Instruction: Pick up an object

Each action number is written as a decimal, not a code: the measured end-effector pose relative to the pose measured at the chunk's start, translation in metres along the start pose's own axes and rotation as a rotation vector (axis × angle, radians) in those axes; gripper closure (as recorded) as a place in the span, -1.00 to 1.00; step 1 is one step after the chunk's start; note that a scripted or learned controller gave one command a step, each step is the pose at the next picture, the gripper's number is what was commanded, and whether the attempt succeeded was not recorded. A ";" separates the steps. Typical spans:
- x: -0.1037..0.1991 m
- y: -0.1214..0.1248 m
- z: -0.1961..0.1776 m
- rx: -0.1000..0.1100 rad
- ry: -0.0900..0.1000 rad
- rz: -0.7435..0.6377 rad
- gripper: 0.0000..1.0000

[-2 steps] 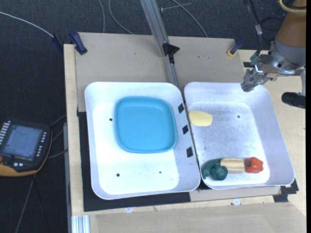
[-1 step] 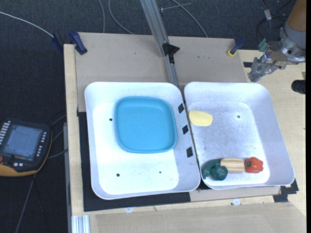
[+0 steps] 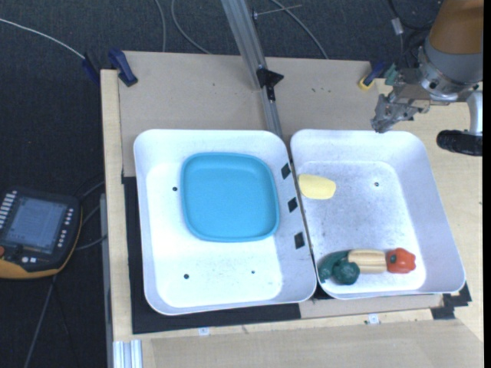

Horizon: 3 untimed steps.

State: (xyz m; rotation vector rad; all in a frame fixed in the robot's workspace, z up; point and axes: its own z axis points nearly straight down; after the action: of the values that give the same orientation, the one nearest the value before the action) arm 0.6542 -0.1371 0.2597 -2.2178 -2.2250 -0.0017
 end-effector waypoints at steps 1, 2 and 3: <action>0.061 -0.010 0.008 0.000 0.000 -0.001 1.00; 0.113 -0.011 0.002 0.000 0.001 -0.001 1.00; 0.171 -0.017 0.016 0.001 0.000 -0.001 1.00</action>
State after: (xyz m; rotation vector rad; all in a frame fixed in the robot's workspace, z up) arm 0.6366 0.0340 0.2438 -2.2155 -2.2259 -0.0011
